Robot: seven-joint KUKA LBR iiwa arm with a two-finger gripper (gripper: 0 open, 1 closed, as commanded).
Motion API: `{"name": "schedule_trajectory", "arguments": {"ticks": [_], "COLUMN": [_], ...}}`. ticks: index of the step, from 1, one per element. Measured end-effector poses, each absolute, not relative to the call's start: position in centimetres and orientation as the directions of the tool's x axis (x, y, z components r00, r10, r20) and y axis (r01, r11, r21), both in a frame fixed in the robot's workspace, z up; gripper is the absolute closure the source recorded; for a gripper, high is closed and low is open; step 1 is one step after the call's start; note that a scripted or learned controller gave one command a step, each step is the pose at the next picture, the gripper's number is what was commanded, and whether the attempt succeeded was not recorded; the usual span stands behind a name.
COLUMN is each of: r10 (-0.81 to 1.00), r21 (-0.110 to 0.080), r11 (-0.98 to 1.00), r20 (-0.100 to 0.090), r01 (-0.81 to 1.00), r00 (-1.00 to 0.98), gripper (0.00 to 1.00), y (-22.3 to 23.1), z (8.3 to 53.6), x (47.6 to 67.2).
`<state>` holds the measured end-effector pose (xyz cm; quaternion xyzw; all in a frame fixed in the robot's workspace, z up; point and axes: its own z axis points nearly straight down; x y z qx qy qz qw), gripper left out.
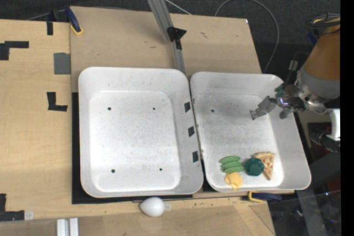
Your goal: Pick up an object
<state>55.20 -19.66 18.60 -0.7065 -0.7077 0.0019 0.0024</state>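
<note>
We see the claw [260, 112] over the right bin [221, 91], can't tell its state; green pods [231, 163], teal lump [254, 167] near the front.

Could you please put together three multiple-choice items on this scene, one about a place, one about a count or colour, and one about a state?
1. Where do the small toy items lie?
A. near corner of the right bin
B. middle of the left bin
C. on the bench behind the bins

2. What colour is the egg-shaped object on the bench in front of the left bin?
A. red
B. white
C. black

3. What is the gripper doing?
A. carrying the green pods
B. resting in the left bin
C. hanging over the right bin, holding nothing

Answers: 1 A, the green pods and their neighbours cluster in the right bin. 2 B, the egg-shaped object is white. 3 C, the gripper hangs there with nothing in it.
</note>
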Motion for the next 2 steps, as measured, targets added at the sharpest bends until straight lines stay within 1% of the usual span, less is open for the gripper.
{"name": "schedule_trajectory", "arguments": {"ticks": [1, 2], "r10": [1.000, 1.000], "r21": [-0.006, -0.002], "r11": [0.001, 0.003], "r20": [0.000, 0.001], "r01": [1.000, 1.000], "r00": [-0.001, -0.003], "gripper": [0.00, 1.00], "y": [-19.7, -19.6], "z": [14.2, 15.5], "x": [54.8, 54.9]}}
